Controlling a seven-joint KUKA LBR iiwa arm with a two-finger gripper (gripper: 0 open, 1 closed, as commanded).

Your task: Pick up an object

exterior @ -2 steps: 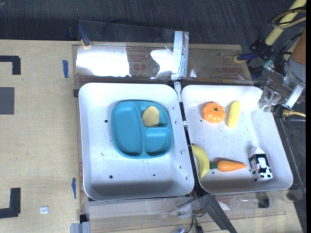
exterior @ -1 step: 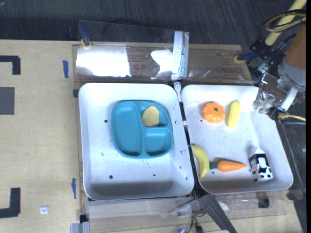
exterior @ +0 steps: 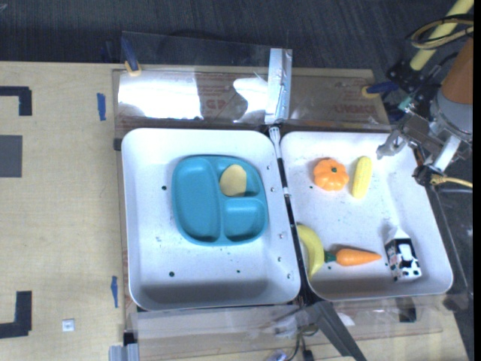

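at right edge, claw [exterior: 409, 150] partly cut off.

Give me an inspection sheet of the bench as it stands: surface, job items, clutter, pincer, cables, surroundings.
Surface: wooden bench bearing a left bin and a right bin, side by side.
Job's things, left bin: blue divided tray with a yellow lemon-like toy in its upper right compartment.
Job's things, right bin: orange pumpkin, corn cob, banana, carrot, small black-and-white cow-like toy.
Clutter: blue tape bits on the bench.
Pincer: pincer over the right bin's upper right corner, holding nothing visible.
Cables: yellow and black cables above the arm.
Surroundings: clear panel behind the left bin; dark floor.
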